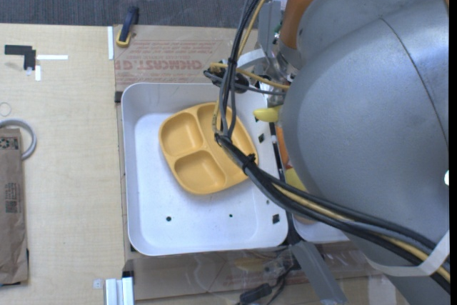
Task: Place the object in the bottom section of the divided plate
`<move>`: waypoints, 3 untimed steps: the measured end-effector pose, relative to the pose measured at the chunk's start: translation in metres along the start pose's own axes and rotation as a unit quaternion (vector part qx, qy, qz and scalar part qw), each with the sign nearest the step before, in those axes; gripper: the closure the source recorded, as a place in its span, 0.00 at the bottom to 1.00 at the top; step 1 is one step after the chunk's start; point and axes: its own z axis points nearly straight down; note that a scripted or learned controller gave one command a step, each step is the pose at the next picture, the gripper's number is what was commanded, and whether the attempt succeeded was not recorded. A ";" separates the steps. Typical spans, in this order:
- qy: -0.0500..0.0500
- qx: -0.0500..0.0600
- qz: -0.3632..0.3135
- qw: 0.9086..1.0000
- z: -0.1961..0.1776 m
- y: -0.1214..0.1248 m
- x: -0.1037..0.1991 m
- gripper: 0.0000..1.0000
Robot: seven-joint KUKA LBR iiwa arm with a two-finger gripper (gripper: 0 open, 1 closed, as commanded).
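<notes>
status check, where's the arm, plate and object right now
Arm over right bin, jaws hidden. Plate in left bin, sections bare. Yellow object beside arm, grip unconfirmed. Cables cross plate.

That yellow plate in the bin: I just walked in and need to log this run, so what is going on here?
The yellow divided plate lies tilted in the left white bin, and the sections that show hold nothing. The grey arm reaches in from the right and covers most of the right bin, with its cables hanging across the plate's right side. A small yellow object shows beside the arm, in the right bin. Nothing has been placed in the bottom section yet.
</notes>
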 end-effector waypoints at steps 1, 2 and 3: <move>-0.001 -0.001 -0.065 0.998 0.000 0.000 -0.019 1.00; 0.001 -0.001 -0.082 0.997 -0.080 -0.121 0.001 1.00; 0.001 0.000 -0.017 1.000 0.021 -0.165 0.020 1.00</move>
